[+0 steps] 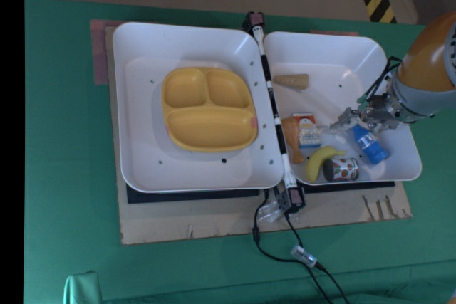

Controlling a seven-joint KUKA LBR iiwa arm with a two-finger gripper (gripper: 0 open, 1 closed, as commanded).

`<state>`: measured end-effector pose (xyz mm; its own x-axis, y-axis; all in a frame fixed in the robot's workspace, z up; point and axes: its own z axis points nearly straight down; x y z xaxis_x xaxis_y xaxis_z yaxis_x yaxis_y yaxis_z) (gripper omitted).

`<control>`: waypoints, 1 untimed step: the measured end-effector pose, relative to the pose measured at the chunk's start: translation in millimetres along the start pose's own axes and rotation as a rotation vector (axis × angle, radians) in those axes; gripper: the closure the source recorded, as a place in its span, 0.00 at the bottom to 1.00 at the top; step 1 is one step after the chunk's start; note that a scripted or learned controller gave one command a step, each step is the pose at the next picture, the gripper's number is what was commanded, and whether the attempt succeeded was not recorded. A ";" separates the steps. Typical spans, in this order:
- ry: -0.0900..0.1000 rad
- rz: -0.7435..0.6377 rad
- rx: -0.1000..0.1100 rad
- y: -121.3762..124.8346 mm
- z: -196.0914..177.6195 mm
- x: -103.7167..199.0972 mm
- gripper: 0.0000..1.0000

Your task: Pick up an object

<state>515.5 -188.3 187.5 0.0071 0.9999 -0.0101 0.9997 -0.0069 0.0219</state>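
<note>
Blue bottle lying on its side near right bin's front right corner, just beside small tin can and banana

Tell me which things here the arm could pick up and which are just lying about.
For the job:
end effector, over the right bin
blue bottle
small can
banana
orange carton
tan cone-shaped piece

Lying about:
yellow divided plate in the left bin
cables on the green cloth
</note>
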 end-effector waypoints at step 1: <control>-0.004 0.002 -0.004 -43.6 -1.2 -3.2 0.00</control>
